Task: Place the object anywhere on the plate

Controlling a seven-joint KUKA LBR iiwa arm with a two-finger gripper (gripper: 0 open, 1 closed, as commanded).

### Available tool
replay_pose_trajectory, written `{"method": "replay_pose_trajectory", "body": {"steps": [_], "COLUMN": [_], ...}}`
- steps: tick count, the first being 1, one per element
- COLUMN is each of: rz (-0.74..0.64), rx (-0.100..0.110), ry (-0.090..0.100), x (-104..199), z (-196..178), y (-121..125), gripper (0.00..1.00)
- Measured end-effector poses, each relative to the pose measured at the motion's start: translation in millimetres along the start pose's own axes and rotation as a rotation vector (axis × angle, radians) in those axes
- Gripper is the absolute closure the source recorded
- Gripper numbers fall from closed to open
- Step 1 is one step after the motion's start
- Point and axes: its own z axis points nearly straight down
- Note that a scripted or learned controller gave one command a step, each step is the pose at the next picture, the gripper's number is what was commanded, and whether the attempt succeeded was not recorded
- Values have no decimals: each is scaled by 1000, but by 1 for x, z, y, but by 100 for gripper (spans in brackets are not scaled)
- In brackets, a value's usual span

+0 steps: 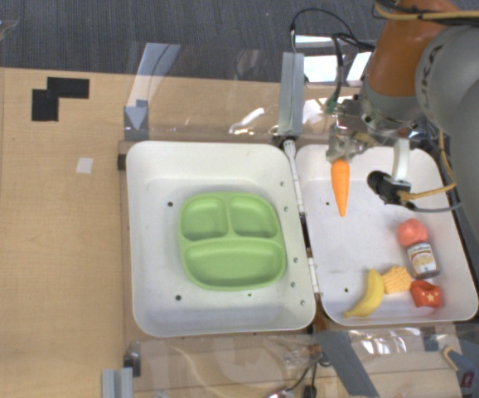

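An orange carrot [340, 189] hangs point-down over the left part of the right bin [339, 255], close to the divider between the bins. Its thick top end sits between the fingers of my gripper [341, 157], which is shut on it. The arm comes in from the upper right, its orange band above the wrist. The green three-compartment plate [231, 240] lies flat in the middle of the left bin [152, 222], with nothing on it. The carrot is to the right of the plate and further back.
At the front right of the right bin lie a yellow banana [364, 297], a small corn cob [397, 280], a red tomato-like piece [426, 293] and a small red-capped bottle [419, 249]. A grey post [290, 94] stands behind the divider.
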Motion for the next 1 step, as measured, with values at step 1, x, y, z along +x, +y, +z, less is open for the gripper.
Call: {"method": "replay_pose_trajectory", "body": {"steps": [1], "rz": [-56], "rx": [0], "ry": [2], "x": [57], "z": [-41], "y": [-47], "gripper": [100]}}
